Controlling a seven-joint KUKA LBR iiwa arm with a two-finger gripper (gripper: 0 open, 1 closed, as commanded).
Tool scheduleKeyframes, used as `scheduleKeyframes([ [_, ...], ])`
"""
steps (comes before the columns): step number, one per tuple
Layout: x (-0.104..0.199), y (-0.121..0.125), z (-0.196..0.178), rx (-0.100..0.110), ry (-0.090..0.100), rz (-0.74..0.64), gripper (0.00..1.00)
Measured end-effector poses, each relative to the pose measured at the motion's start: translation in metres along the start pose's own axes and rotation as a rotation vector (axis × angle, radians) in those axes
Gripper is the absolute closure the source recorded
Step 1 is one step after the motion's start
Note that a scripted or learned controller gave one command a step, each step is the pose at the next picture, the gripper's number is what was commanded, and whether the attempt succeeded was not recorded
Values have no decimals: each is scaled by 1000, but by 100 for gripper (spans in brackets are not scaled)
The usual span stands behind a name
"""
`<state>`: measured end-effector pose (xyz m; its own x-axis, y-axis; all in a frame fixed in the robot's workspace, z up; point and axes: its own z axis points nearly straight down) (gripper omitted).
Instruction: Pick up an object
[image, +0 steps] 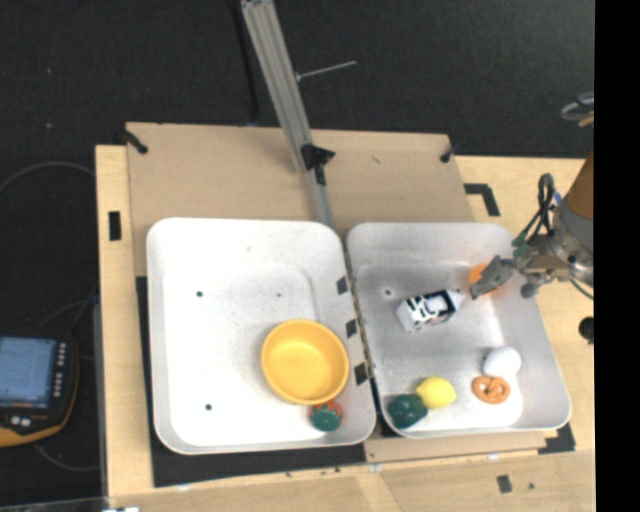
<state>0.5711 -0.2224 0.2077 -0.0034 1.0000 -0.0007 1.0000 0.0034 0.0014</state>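
My gripper (500, 275) reaches in from the right, over the upper right part of the right bin (400, 245). A small orange thing (479, 271) sits right at its tip; I cannot tell whether it is held. Just left of and below the gripper lies a white and black toy (426, 308). Along the bin's front are a white ball (501, 360), an orange ring (490, 389), a yellow lemon (436, 391) and a dark green piece (406, 408).
The left bin (200, 260) holds a yellow bowl (305, 360) and a small green and red piece (326, 416) near its front right corner. A grey metal rail (285, 95) slants down to the gap between the bins. A handheld pendant (30, 385) lies far left.
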Motion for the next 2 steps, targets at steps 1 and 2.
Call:
scheduleKeyframes([
  [1,0,0,0,0,0,-1,0],
  [2,-5,-6,62,6,-1,4,0],
])
